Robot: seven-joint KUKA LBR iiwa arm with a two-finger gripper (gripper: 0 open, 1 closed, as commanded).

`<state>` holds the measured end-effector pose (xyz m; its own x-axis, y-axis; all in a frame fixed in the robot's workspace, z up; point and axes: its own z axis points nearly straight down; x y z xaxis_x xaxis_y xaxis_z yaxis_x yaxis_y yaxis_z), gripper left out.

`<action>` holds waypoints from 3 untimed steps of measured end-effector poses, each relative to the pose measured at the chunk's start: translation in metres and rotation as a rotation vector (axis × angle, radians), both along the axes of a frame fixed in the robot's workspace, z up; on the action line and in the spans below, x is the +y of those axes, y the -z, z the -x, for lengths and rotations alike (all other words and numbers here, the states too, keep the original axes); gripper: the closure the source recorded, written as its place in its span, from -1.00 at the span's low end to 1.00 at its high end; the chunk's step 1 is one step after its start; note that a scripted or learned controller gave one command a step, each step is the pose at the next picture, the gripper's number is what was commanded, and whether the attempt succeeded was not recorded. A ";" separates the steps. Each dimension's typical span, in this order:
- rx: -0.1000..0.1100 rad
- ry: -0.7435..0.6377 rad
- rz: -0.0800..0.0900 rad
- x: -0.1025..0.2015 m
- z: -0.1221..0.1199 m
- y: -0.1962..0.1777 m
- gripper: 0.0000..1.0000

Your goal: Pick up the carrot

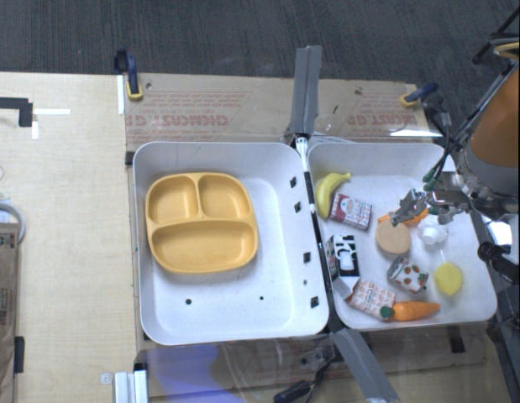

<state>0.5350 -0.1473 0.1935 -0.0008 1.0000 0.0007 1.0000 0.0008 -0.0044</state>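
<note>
A grey robot arm with an orange band (501, 133) reaches in from the right over a table (58, 225) that carries two shallow white bins side by side. Its gripper (408, 212) hangs low over the right bin (482, 309), above a round tan disc (393, 239) and just beside a small orange-and-white piece; from here it is not possible to tell whether the gripper is released or clenched, or whether anything is caught in it.

The carrot (413, 311), orange with a green tip at its left end, lies flat near the front edge of the right bin, well apart from the gripper. A red-and-white packet (370, 295) touches its green end, and a yellow lemon (449, 279) sits just behind it to the right.

Further back in the same bin lie a banana (328, 191), a small red carton (352, 211) and a black-and-white box (344, 255) against the divider.

The left bin (234, 309) holds a yellow divided plate (201, 222), sitting flat toward its back left.
</note>
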 end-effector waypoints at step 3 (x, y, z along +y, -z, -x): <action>-0.013 -0.193 0.003 -0.012 -0.066 0.087 -1.00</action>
<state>0.6009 -0.1595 0.1063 -0.1926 0.9813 -0.0033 0.9812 0.1926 0.0086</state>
